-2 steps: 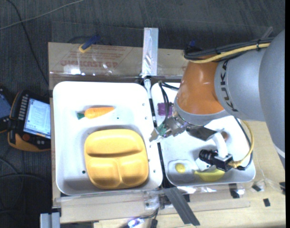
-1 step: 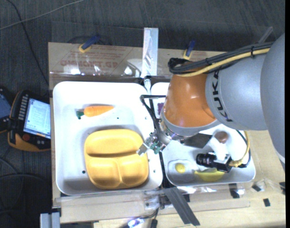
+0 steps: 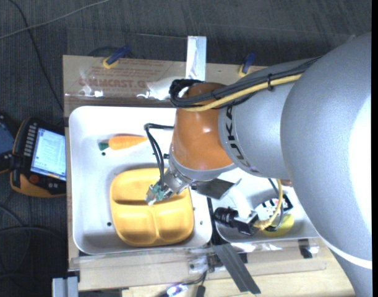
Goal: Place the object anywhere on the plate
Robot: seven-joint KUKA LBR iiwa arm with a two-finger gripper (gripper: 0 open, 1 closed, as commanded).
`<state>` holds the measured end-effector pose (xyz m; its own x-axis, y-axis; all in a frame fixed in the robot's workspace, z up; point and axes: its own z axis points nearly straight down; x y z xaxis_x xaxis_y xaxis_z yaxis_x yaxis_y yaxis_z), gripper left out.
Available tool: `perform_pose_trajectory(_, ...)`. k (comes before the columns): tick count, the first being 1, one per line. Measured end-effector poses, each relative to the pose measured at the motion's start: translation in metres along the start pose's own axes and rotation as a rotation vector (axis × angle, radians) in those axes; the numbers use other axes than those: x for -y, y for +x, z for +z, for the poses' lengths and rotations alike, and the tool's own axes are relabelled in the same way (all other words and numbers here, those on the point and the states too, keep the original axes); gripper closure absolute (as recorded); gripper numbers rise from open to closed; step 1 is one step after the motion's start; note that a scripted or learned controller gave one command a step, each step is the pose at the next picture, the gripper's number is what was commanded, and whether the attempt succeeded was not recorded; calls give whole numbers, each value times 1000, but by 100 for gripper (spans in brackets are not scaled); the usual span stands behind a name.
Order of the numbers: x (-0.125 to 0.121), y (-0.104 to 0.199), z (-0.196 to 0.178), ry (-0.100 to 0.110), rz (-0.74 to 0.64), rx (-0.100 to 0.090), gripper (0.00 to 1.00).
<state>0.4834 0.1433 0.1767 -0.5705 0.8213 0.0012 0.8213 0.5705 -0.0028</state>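
I am watching the arm (image 3: 281, 141) reaching in from the right and hanging over the left bin (image 3: 83, 166), with the gripper (image 3: 156, 193) poised above the yellow plate (image 3: 148, 218); I cannot tell what state the hand is in, because the wrist and its cabling are covering most of it and the tip is too small to read; I am therefore not treating anything as held. The carrot (image 3: 124, 142), which I am judging to be the object for this task, is lying flat on the bin floor near the far wall, well apart from the gripper and just beyond the upper rim of the plate; the task is looking not yet done. Risks I am tracking from here: the gripper is sitting over the plate rather than over the carrot, so a descent at this position is likely to strike the plate and shift it; the carrot is slender and rounded, so an off-centre pinch is likely to roll it away; the black cable (image 3: 153, 147) trailing beside the wrist is hanging close to the carrot and may be snagging or nudging it during any sideways travel.
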Motion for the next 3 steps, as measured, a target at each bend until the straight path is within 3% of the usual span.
perform_pose_trajectory(1, -24, 30, 57, -7, -121, 4, 100)
perform_pose_trajectory(2, -25, 29, 47, -10, -119, 2, 100)
perform_pose_trajectory(3, -25, 29, 47, -10, -119, 2, 0)
